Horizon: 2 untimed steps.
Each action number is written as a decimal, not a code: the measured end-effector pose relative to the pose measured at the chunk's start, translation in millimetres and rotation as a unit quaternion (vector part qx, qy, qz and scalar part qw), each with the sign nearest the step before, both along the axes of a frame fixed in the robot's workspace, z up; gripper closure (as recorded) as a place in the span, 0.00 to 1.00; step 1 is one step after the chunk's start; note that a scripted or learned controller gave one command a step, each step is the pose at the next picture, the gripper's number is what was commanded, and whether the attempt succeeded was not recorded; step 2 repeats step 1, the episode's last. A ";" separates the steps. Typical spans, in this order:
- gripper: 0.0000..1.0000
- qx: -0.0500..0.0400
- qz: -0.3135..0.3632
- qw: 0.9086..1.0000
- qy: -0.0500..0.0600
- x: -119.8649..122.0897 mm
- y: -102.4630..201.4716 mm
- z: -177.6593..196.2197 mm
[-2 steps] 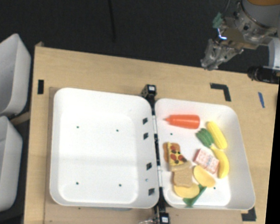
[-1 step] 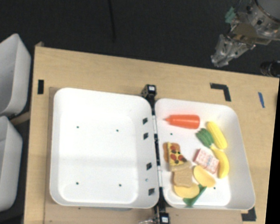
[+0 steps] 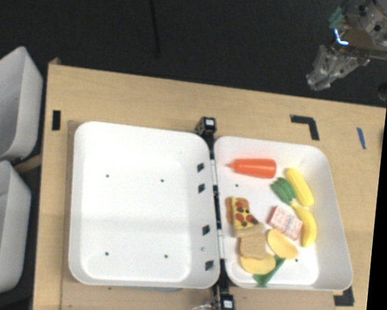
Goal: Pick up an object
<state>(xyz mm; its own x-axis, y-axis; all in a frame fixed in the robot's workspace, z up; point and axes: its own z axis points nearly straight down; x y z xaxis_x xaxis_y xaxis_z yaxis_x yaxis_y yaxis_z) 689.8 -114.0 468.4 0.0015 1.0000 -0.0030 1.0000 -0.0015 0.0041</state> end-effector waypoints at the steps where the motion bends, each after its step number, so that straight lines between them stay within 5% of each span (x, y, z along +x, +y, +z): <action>1: 1.00 0.000 0.000 1.000 0.000 -0.1 -19.0 10.7; 2: 1.00 0.000 0.000 1.000 0.000 -0.1 -19.0 10.7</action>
